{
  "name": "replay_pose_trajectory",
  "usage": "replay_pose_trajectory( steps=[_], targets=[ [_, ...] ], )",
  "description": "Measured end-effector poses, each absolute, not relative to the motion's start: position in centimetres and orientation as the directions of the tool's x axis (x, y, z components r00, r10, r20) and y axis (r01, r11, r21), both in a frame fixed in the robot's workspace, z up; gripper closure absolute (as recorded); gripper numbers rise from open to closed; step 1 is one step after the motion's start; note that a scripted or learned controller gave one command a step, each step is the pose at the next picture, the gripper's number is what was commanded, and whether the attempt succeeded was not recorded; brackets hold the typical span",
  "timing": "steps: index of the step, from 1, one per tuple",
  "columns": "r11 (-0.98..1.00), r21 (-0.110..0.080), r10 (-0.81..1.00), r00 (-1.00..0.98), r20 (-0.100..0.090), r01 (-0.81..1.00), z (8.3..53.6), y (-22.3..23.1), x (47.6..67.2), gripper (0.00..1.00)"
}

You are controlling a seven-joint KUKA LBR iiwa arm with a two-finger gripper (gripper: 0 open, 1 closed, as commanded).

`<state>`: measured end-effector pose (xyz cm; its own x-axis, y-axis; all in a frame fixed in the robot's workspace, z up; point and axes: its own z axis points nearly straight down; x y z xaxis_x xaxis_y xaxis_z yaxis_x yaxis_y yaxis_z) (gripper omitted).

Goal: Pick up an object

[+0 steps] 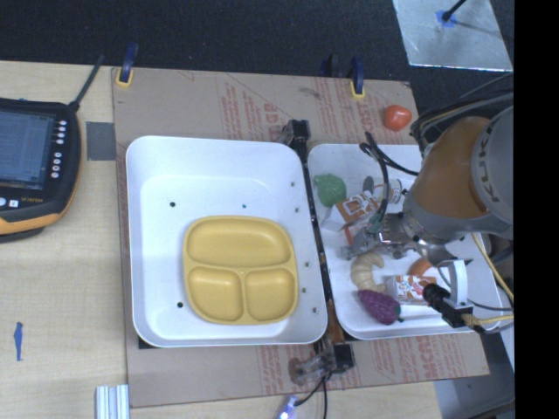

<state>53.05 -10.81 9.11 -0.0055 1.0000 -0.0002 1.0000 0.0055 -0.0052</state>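
From above, the grey arm's pincer (377, 238) is lowered into the right shallow white bin (345, 317) among a green ball (330, 188), a pale croissant-shaped toy (363, 269) and a purple grape bunch (379, 305); its grip seems hidden, I cannot tell. A yellow divided tray (240, 269) lies in the left white bin (153, 234).

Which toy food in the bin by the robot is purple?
The grape bunch at the right bin's near edge. The piece at the far end is green, and the croissant between them is tan.
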Motion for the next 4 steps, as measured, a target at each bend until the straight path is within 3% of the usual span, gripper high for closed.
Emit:
replay_pose_trajectory(
  steps=[1,2,3,4],
  targets=[
    [0.008,-0.007,1.000,-0.008,-0.001,1.000,10.1,-10.9,53.0,1.00],
    [0.008,-0.006,1.000,-0.008,-0.001,1.000,10.1,-10.9,53.0,0.00],
    [0.004,-0.016,1.000,-0.004,-0.001,1.000,9.1,-10.6,60.9,0.00],
    [0.007,-0.009,1.000,-0.007,-0.001,1.000,10.2,-10.6,61.1,1.00]
  ],
)
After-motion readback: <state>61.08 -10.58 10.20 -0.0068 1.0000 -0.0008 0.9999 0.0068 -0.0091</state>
